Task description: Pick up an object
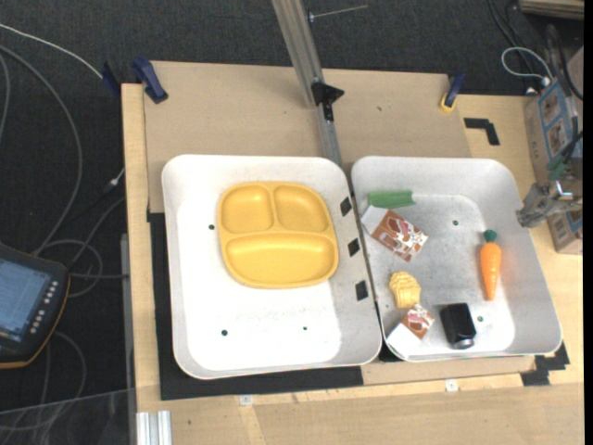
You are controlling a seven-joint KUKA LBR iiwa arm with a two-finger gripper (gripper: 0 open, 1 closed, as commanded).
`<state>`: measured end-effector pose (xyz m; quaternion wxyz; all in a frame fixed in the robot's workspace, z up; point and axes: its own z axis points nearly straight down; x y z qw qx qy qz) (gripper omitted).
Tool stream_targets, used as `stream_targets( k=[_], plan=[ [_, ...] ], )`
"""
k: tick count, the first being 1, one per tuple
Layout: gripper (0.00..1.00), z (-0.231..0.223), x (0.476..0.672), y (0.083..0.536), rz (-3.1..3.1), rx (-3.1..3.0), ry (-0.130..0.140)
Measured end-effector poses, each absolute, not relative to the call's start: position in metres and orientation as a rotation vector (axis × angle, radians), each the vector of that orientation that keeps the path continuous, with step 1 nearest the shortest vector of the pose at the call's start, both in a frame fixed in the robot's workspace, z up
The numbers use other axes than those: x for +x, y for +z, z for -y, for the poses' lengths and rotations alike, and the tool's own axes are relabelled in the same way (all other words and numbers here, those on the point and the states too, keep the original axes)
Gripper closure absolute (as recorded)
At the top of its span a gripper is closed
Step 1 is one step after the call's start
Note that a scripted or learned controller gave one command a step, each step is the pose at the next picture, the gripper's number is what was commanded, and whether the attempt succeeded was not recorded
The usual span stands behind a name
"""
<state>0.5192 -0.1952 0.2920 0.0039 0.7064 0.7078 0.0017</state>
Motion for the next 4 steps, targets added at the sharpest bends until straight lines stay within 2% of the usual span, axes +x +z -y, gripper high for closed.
stream_targets(
  k=[1,2,4],
  plan=[
    [1.0,0.148,0.539,0.276,-2.231,2.217,0.001],
    [1.0,0.096,0.546,0.274,-2.232,2.216,0.002],
    [1.0,-0.004,0.572,0.276,-2.228,2.214,0.004]
  ],
)
